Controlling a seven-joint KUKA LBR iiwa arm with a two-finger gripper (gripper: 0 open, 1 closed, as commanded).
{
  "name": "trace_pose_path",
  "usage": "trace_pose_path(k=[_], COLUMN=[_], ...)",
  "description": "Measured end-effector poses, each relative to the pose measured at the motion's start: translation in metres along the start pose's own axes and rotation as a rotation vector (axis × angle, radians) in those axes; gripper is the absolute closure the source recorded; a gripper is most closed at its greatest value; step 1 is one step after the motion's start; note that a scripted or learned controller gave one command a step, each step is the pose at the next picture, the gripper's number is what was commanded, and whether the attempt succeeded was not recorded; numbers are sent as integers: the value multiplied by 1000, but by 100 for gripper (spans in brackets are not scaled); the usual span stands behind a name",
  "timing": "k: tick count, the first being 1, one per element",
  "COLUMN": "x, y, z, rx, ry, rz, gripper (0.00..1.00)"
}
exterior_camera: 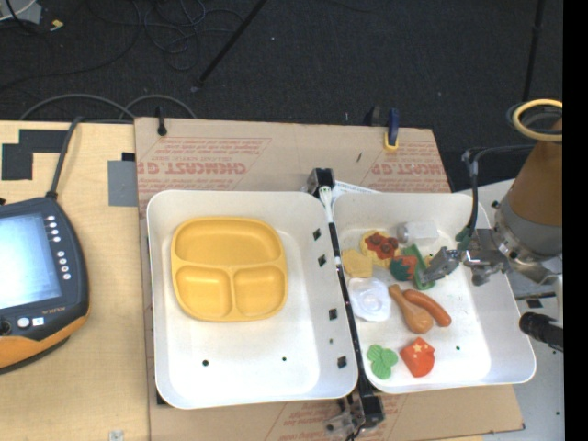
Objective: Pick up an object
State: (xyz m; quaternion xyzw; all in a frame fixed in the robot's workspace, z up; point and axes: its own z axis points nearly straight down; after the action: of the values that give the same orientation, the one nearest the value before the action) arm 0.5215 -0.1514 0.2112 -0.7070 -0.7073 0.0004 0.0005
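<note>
The right bin (496, 356) holds several toy foods. Among them are a red and yellow piece (378, 243), a yellow block (356, 264), a green and red piece (404, 266), a white round lid (370, 299), a brown drumstick (413, 311), an orange sausage (432, 308), a green broccoli (382, 360) and a red strawberry (418, 356). My gripper (440, 266) reaches in from the right. It hangs low over the bin's upper middle, right beside the green and red piece and just above the sausage. I see nothing held in it.
The left bin (184, 366) carries a yellow divided tray (228, 269). A teach pendant (28, 274) lies on the bench at far left. A blue clamp (392, 129) stands at the cardboard's back edge. The arm's grey body (533, 228) fills the right side.
</note>
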Motion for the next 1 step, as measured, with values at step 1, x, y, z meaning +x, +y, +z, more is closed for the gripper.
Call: trace_pose_path(k=[1], x=[74], y=[-50], z=[101], rx=[14], ry=[7], rz=[-3], gripper=[0])
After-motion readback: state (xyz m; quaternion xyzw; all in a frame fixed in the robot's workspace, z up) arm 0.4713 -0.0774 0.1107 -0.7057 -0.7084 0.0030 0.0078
